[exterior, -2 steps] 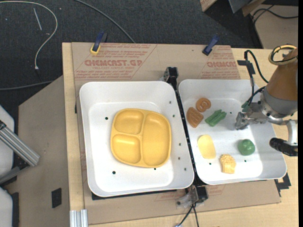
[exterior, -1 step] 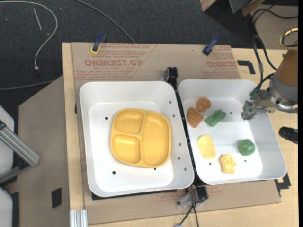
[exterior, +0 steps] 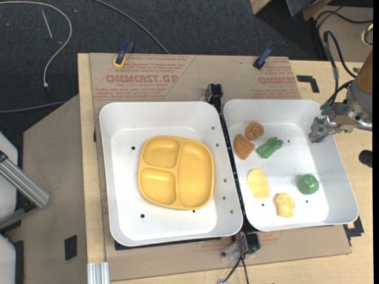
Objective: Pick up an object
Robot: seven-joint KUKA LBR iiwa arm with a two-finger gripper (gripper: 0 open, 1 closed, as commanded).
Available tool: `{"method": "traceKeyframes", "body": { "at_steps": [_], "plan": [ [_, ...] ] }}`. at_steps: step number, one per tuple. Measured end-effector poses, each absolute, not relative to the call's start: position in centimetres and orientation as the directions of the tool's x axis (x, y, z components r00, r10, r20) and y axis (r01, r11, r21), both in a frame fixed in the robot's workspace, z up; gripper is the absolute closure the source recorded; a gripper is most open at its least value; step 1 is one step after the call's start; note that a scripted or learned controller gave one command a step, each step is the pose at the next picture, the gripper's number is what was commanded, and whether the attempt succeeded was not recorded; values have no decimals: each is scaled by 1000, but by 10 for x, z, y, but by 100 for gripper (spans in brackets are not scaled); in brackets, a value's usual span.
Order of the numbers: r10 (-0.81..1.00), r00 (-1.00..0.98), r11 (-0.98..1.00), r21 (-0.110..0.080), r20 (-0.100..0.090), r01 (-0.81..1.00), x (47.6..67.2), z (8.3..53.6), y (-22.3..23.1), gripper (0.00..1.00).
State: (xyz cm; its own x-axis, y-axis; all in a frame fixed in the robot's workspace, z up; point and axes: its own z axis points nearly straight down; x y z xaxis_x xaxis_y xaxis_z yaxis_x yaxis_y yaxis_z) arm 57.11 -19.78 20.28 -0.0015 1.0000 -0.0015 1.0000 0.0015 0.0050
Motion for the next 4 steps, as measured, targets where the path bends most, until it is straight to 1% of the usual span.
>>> {"method": "traceKeyframes", "body": {
  "at_steps": [1,2,4],
  "plan": [
    [1000,-1,1,8,-3,1000,569,267,-203,100],
    [1000,-6,6,2,2,1000,579,267,-152,100],
    [1000,-6,6,-2,3,1000,587,266,-52,100]
  ]
}}
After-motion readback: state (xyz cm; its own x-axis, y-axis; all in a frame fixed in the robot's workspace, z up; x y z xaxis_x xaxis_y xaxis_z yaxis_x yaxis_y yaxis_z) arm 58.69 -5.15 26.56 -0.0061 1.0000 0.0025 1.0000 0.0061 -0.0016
